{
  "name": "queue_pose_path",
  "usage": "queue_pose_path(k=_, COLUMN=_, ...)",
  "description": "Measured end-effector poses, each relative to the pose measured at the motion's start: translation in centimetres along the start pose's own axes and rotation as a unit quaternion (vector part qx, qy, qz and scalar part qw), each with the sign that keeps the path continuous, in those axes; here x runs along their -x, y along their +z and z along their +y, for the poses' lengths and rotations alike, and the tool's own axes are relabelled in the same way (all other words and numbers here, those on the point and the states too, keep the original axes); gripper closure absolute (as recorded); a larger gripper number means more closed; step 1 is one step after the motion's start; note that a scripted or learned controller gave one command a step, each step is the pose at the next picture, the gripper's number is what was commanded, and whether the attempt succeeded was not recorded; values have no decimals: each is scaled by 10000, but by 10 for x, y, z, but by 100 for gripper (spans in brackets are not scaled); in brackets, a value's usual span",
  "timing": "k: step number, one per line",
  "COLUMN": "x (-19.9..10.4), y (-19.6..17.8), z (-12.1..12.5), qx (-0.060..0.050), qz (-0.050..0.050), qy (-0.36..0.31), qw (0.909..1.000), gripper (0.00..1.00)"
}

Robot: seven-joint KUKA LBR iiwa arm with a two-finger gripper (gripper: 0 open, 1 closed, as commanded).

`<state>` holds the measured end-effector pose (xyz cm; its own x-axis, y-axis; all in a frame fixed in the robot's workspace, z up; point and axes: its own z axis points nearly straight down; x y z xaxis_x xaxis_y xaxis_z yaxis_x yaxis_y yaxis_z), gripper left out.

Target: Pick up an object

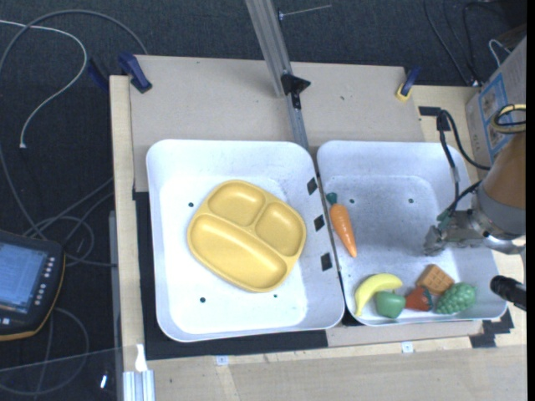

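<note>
In the right bin (376, 174) an orange carrot (342, 227) lies against the left wall. Along the front wall sit a yellow banana (373, 288), a green apple (389, 304), a small red piece (417, 299), a brown cracker-like block (434, 277) and a green bunch of grapes (456, 297). My gripper (441, 236) hangs at the bin's right side, just above and behind the cracker block. I see nothing between its fingers.
The left bin (171, 224) holds a yellow divided plate (246, 234). A metal pole (272, 40) rises behind the bins. Blue and yellow clamps (134, 72) grip the board's far edge. A tablet pendant (23, 284) lies off the bench at left.
</note>
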<state>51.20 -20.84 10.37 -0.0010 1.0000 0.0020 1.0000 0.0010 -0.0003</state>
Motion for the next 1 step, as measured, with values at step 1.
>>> queue_pose_path(k=1, x=-3, y=-63, z=7, qx=43, qz=-24, qy=-5, qw=10000, gripper=100)
